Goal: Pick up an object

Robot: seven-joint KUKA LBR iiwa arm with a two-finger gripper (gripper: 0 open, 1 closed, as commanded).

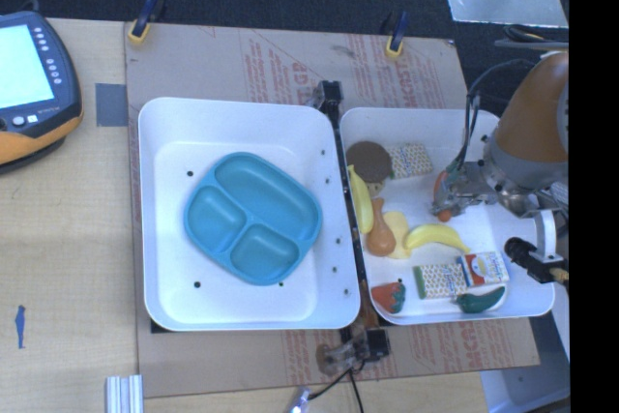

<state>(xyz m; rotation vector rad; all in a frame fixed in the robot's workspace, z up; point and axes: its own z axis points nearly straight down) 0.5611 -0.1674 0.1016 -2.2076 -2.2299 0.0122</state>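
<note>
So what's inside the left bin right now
The left bin holds one thing: a blue divided tray, lying flat with nothing in its compartments. Whatever lies beneath the tray is covered.

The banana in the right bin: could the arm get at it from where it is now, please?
Probably yes: the banana lies uncovered on the bin floor just below the tool, with nothing on top of it.

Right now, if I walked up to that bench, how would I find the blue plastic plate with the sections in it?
Look at the two shallow white bins side by side and take the left white bin, the one away from the grey robot arm. The blue sectioned plastic plate lies flat in its middle. It has three compartments, unlike the small toy foods crowded in the right white bin.
</note>
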